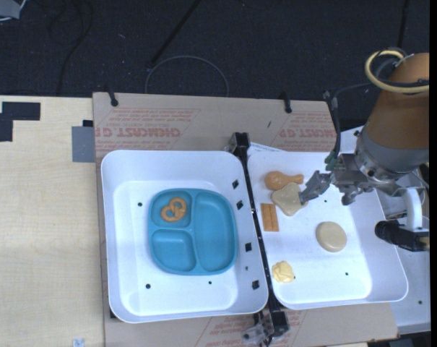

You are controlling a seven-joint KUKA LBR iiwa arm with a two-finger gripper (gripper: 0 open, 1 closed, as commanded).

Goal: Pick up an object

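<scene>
Hand (308, 191) seemingly touching pale food piece (286, 201) in right bin (362, 284).

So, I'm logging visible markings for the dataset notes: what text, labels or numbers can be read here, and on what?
"CHEMCREST" or similar, red print, upside down: cardboard sheet under the bins, left side; reading uncertain.
The same red print, right side of that sheet: too blurred to read.
Red print on its lower edge: too small to read.

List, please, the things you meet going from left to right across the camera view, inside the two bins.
Pretzel → blue plate → brown cracker → yellow lump → round bun
</scene>
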